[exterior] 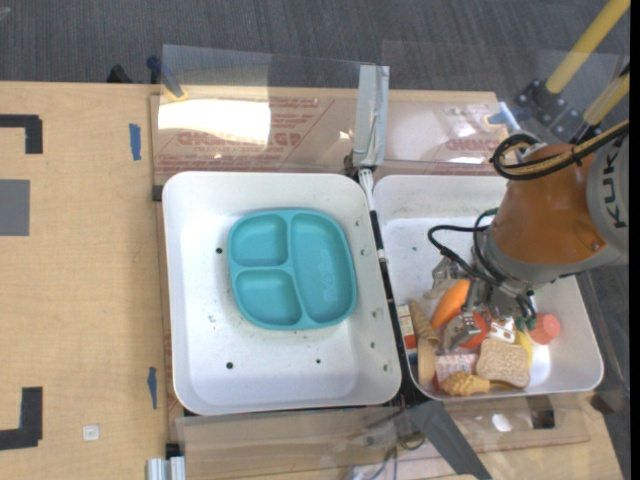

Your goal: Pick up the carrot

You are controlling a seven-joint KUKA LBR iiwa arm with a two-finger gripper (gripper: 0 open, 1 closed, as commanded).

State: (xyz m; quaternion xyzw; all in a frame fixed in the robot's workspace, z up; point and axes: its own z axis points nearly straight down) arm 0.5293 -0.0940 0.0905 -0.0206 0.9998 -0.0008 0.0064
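The carrot [451, 302] is a short orange piece lying tilted in the right bin [578, 363], at the left of a pile of toy food. My gripper [470, 320] hangs low over that pile, right beside the carrot and touching or nearly touching its right side. The wrist with its orange band [545, 213] stands above and hides the bin's middle. Whether the carrot sits inside the gripper is not visible from here.
A bread slice [503, 361], a red piece [545, 330], a yellow crinkled piece [456, 383] and a tan box [425, 353] crowd the right bin's front. A teal divided plate [293, 268] lies in the left bin [190, 298]. Black cables [450, 238] loop off the wrist.
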